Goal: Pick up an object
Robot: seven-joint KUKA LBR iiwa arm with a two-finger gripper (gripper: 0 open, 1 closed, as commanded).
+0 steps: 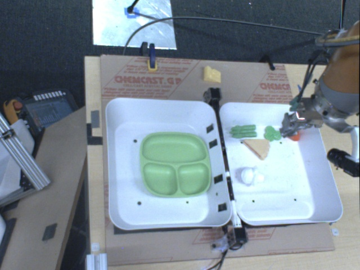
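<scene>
The right bin holds a green ridged piece, a small green lump, a tan wedge, a white egg-like object and a small orange-red thing. My gripper hangs low over the bin's upper right part, just right of the green lump and above the orange-red thing. Its fingertips are dark and blurred against the bin floor.
The left bin bears a green three-part plate. A yellow block lies on the cardboard behind the bins. Black clips run along the divider between the bins. A cable arcs overhead from the back.
</scene>
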